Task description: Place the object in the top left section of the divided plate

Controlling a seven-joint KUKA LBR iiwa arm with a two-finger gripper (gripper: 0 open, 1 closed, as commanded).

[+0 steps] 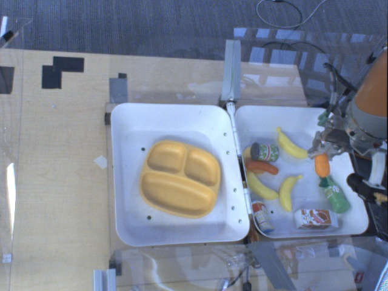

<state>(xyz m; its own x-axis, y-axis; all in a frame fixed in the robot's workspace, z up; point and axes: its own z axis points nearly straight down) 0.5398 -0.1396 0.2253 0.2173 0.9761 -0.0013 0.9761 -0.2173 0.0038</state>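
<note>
Carrot (322, 165) just below hand (324, 145), right bin (303, 115), hand's grip state unclear

Just one camera here, mounted up high and looking down on the bench (60, 162) at a slight slant. It's far enough back to fit both white bins, the left bin (127, 180) and right bin (303, 117), side by side, plus a strip of grey carpet (151, 11) along the top. The arm (370, 108) pokes in from the right edge.

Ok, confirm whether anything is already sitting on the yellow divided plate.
No, the divided plate shows three bare yellow sections, with nothing lying in any of them.
</note>
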